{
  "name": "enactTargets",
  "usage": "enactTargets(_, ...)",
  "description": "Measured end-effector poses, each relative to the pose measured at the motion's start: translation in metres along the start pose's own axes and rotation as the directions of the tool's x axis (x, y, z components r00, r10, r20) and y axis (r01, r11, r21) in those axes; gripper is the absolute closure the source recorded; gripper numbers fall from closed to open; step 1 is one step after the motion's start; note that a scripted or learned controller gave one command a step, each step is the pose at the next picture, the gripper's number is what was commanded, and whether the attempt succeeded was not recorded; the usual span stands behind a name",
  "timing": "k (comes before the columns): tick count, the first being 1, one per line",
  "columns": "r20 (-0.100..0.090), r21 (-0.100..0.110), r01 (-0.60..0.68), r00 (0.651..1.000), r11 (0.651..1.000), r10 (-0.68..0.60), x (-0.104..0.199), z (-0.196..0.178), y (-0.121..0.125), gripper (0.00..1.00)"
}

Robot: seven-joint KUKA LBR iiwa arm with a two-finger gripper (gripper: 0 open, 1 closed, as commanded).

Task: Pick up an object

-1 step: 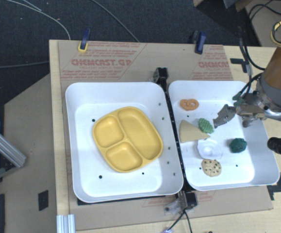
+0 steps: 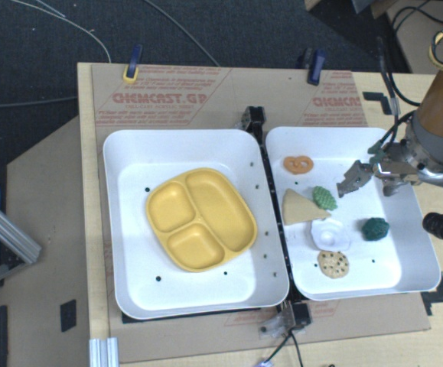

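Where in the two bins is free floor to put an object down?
Left bin: bare floor rings the yellow tray, widest along its top edge. Right bin: bare along the right wall past the dark green piece. Crowded: pretzel, cheese wedge, cookie.

Bench with two white bins

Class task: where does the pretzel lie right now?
The pretzel lies in the right bin, near its far left corner, just beyond the cheese wedge.

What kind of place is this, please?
Probably a robotics lab test bench: two white bins clamped on a cardboard sheet, toy food pieces, loose cables, and a robot gripper.
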State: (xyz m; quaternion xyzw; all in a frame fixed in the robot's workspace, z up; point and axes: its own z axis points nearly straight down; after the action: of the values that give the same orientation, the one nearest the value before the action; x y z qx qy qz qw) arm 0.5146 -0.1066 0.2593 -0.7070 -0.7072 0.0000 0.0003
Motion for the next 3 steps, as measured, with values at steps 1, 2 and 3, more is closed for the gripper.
enactTargets(1,-0.001,0.007,-0.001,1.0,1.0,0.001,-0.001,0.053,0.009,0.0)
enactTargets(2,-0.001,0.005,-0.001,1.0,1.0,0.001,0.001,0.096,0.008,0.0)
enactTargets(3,-0.002,0.006,-0.001,1.0,1.0,0.001,0.007,0.14,0.009,0.0)
